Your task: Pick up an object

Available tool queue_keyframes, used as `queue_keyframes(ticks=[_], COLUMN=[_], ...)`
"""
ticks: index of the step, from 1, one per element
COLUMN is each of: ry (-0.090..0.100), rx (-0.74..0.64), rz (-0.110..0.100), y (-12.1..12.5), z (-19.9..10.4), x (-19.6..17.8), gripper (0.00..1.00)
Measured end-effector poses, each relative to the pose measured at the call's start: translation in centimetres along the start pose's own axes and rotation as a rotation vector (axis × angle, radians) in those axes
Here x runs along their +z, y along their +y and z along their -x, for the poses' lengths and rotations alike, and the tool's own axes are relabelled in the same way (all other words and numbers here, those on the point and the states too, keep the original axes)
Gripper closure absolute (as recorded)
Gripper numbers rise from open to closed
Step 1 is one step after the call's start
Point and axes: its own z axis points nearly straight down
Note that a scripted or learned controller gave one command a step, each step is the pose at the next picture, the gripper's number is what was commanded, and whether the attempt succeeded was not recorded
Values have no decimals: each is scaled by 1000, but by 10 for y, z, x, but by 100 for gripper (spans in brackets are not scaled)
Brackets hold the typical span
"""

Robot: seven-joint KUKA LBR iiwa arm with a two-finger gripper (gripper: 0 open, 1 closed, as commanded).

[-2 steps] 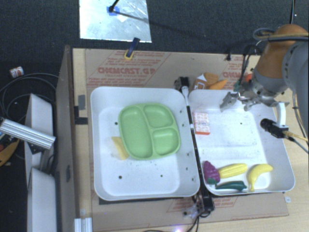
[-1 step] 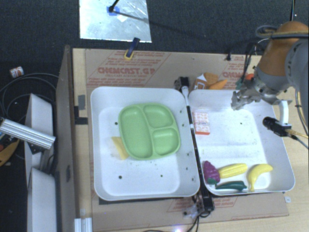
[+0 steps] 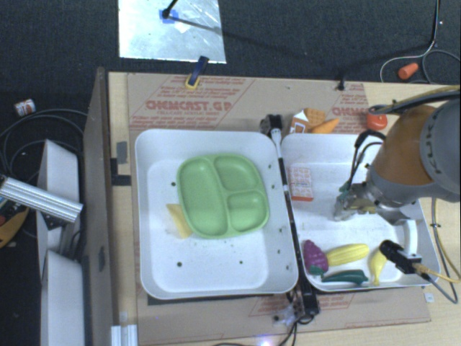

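Gripper [image 3: 351,206] was down in the right bin [image 3: 338,141], about mid-floor and a bit toward the right wall. Too blurred to tell whether it was open or closed. It pointed toward the bin's left side. It sat on a bare patch of floor, apart from every item. The grey arm [image 3: 410,157] came in over the bin's right rim and covered the far right corner.

Nearest pickable things, all in the right bin:
- White packet [image 3: 300,182] with red print lay flat against the left wall, at mid-length, left of the gripper and apart from it.
- Yellow corn [image 3: 347,253] lay on its side near the front edge, below the gripper.
- Purple toy [image 3: 314,256] was just left of the corn, near the front left corner, close to or touching the corn's end.
- Dark green piece [image 3: 346,277] lay along the front wall, under the corn and purple toy.
- Yellow banana [image 3: 377,264] was just right of the corn, tilted, by the front edge.

In the left bin [image 3: 155,164], a green divided plate [image 3: 220,194] lay flat about the centre. A yellow piece [image 3: 177,220] rested at the plate's front left edge, partly tucked under it.

On the bench [image 3: 216,96], behind the right bin's far rim, lay an orange carrot [image 3: 326,126], outside both bins.
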Motion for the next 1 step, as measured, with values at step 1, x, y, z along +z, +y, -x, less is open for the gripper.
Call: queue_keyframes(ticks=[1], ry=[1], rx=[-17], rz=[16], y=[-27], z=[-141], x=[-133], gripper=[100])
